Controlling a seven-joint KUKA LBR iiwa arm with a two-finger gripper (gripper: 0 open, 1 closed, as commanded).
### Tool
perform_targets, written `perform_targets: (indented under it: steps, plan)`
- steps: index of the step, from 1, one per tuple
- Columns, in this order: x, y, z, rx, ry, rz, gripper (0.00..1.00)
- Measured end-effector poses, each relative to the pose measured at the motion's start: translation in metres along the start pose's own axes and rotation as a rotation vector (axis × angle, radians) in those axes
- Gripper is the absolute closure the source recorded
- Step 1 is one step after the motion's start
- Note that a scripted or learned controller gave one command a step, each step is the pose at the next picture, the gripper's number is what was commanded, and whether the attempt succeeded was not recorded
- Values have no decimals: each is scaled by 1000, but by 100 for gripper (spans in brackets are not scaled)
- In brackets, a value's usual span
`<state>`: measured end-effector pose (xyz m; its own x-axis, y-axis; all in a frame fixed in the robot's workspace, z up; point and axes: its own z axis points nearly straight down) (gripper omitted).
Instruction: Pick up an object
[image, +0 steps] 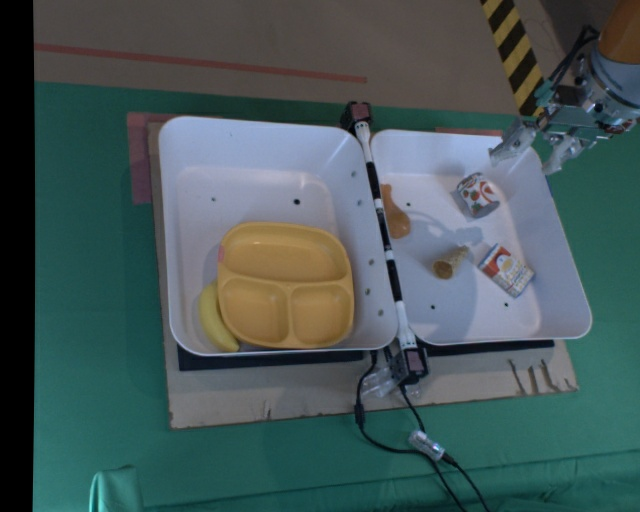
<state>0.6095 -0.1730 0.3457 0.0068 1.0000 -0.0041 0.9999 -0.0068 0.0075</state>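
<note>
You are seeing two-finger gripper (532, 147) hovering over right white bin's (560, 250) far-right corner, fingers spread, gripping nothing. Nearest candidate, small white-orange cup (477, 194), lying inside, just near-left, giving open approach.

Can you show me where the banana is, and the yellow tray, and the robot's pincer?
banana (213, 320), camera view, middle of its curved side beside the tray.
yellow tray (285, 285), camera view, ridge between its compartments.
pincer (533, 150), camera view, midway between its fingertips, over the right bin's far corner.
</note>
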Motion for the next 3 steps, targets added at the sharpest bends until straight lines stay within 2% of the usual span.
perform_targets:
  steps: [1,2,3]
  plan:
    - [-7,-14,135,1,-2,0,0]
    - [-15,20,159,-8,-6,-4,0]
    - [-19,23,141,-24,-14,2,100]
